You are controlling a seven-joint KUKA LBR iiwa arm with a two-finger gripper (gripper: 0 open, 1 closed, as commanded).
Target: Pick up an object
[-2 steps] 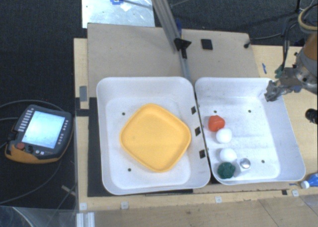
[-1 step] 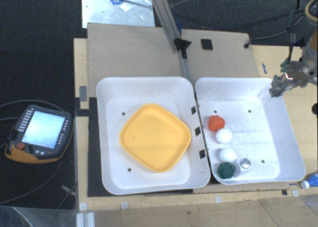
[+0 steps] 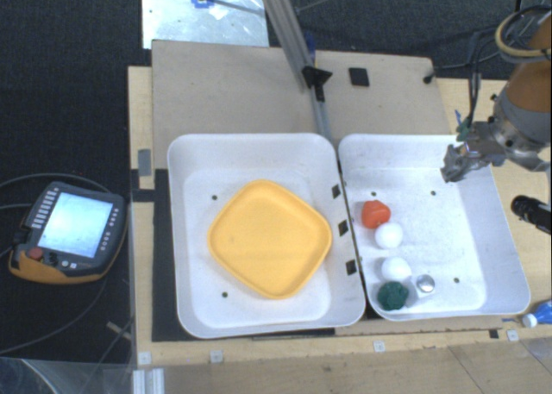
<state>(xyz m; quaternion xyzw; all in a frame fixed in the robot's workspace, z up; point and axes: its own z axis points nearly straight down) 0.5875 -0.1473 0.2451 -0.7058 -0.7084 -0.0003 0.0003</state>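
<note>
The right bin (image 3: 466, 211) holds a row of small things along its left side. An orange-red ball (image 3: 374, 213) lies nearest the back, with a white ball (image 3: 388, 235) just in front of it. A second white ball (image 3: 395, 266) follows, then a dark green ball (image 3: 393, 295) in the front corner. A small shiny metal piece (image 3: 424, 283) lies beside the green ball. My gripper (image 3: 454, 165) hangs over the bin's back right part, well away from these things. Nothing shows between its fingers.
A yellow square plate (image 3: 270, 238) fills the middle of the left bin (image 3: 194, 168). A slanted metal pole (image 3: 289, 26) with a black clamp crosses the board behind the bins. A teach pendant (image 3: 65, 230) lies on the floor at the left.
</note>
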